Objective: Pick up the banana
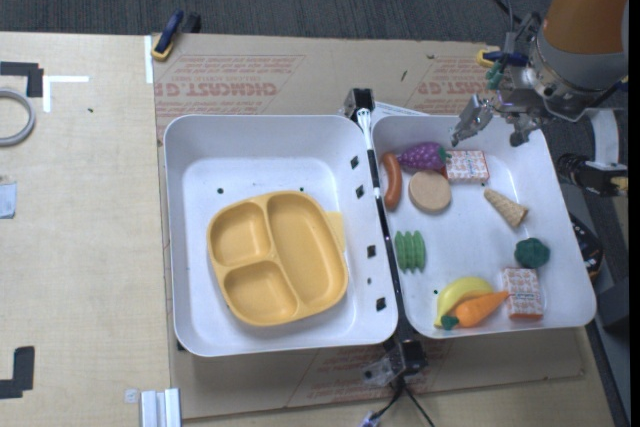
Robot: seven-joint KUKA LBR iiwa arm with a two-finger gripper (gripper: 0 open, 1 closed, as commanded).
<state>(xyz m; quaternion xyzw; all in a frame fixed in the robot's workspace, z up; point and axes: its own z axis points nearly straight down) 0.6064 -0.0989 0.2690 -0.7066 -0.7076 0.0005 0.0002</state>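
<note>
Counting from the left: one yellow plastic three-compartment plate (277, 258) lies in the left white bin (190, 215), nothing else with it. Right white bin (560, 215) holds nine toy foods, one of each: brown sausage (390, 181), purple grape bunch (423, 156), pink-and-white printed box (467, 165), round tan cookie (430, 192), tan waffle cone (506, 207), green ridged vegetable (410, 250), dark green broccoli (532, 252), orange carrot (476, 309), red-and-white carton (522, 294). Tenth item, one yellow banana (460, 294), sits at the near edge of the right bin; the carrot lies across its lower side, touching, hiding part of it.

Grey two-finger gripper (494, 122) hangs over the far rim of the right bin, fingers spread apart, nothing between them, well apart from the banana. Arm's orange band is cut off at the top right corner. Print on both boxes is too small to read.
</note>
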